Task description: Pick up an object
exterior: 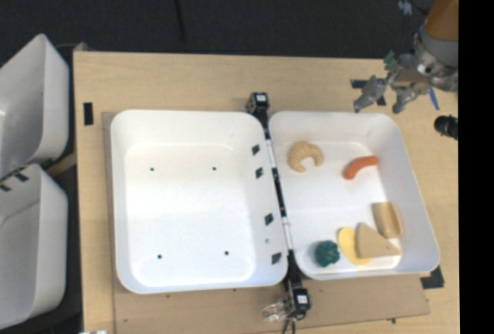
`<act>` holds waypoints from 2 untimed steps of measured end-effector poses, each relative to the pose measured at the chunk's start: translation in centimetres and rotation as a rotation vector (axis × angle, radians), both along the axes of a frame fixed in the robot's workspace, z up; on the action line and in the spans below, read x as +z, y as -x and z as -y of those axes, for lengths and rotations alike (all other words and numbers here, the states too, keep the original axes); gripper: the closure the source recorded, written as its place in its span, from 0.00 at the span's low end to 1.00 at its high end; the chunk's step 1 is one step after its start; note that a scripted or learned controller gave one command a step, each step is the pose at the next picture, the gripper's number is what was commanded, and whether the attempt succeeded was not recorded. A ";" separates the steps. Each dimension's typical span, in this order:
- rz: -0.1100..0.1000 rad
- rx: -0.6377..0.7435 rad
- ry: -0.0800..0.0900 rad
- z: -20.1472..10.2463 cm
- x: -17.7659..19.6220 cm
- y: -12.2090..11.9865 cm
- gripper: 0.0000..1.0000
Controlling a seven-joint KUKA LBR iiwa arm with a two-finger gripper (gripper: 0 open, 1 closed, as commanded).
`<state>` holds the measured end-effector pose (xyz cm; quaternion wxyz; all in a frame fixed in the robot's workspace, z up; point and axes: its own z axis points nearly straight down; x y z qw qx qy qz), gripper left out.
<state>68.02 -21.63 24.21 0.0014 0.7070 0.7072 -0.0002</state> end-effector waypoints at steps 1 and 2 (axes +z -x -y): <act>-0.011 0.003 -0.004 -3.5 -15.0 0.0 0.00; -0.008 0.007 0.002 -11.0 -14.1 -0.8 0.00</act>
